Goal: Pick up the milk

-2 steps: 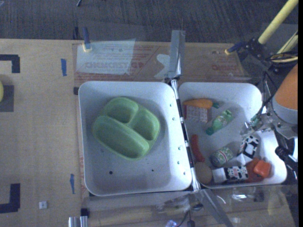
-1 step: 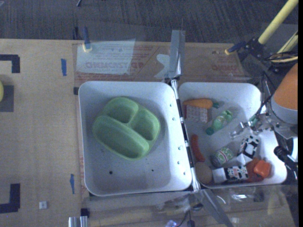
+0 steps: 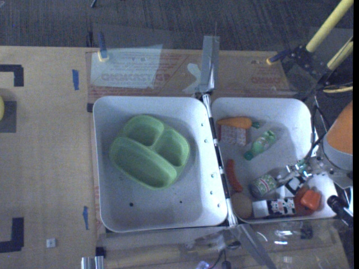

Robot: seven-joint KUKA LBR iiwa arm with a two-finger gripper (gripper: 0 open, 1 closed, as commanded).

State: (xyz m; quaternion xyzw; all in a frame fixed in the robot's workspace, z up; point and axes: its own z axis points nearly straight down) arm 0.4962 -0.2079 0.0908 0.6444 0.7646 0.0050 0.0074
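A wooden table seen from above holds two shallow white bins side by side. The left bin contains a green divided plate, tilted diagonally. The right bin holds several small items. The milk, a small white carton with black cow-spot markings, lies on its side near the bin's front edge, its long axis running roughly left to right; which end is the top cannot be told. Just behind it rests a can, and an orange-red block sits at its right end. A carrot, a green bottle, a red sausage and a tan round object lie elsewhere in this bin. The robot's jaws hover behind and to the right of the milk, near the can; whether they are spread or pressed together cannot be told
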